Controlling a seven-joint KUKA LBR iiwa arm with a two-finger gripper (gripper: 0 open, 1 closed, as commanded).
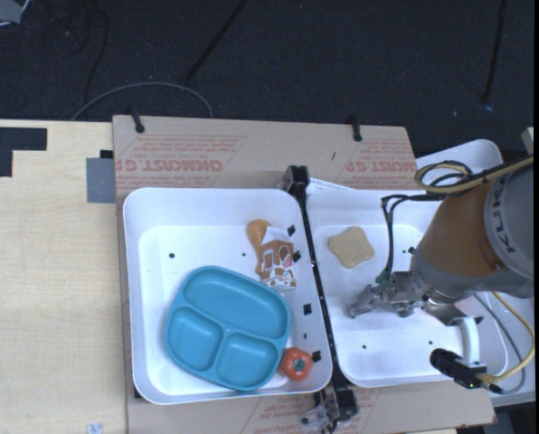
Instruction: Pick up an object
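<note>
Arm (pixel 473 238): reaches in from the right, over the right bin (pixel 405 369).
Left bin (pixel 147 242): holds four items.
Blue divided tray (pixel 226 326): lower middle of left bin.
Tan slice (pixel 351 247): right bin, upper left, apart from gripper.
Printed packet (pixel 278 266): left bin, by the divider.
Gripper (pixel 360 304): low over right bin floor; grip state cannot be told.
Orange piece (pixel 258 232): touching packet's upper edge.
Tomato (pixel 296 363): at tray's lower right corner.

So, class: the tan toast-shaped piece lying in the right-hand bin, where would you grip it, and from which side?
Grip the toast piece across its opposite side edges, coming straight down from above. It seems to lie flat on the bin floor, apart from the walls, leaving room for fingers either side.
</note>
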